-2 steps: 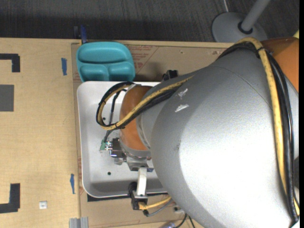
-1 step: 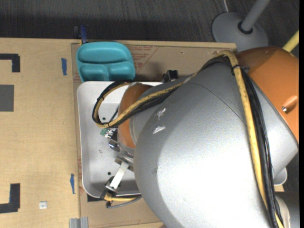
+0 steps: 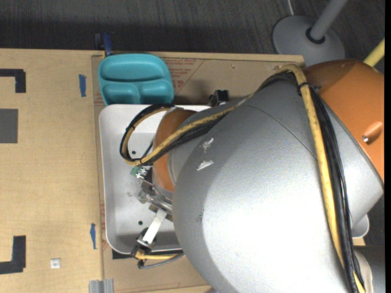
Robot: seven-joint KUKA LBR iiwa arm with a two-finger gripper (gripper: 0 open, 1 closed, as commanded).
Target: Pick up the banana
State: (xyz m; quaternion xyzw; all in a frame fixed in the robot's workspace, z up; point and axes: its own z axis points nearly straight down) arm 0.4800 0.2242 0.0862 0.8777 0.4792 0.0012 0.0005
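My grey arm [image 3: 269, 188] with its orange band [image 3: 166, 145] reaches low into the white bin [image 3: 116, 182] and hides most of it. The gripper [image 3: 146, 191] hangs over the bin's bare left floor, its metal parts close to the bottom. The bin floor that I can see on the left holds nothing yellow apart from the robot's cable.
A teal moulded container [image 3: 135, 79] sits at the bin's far edge. A small black clip [image 3: 218, 96] lies on the cardboard bench [image 3: 49, 163] behind the bin. Blue tape marks [image 3: 82, 85] dot the bench to the left. A grey stand base [image 3: 299, 35] is at the top right.
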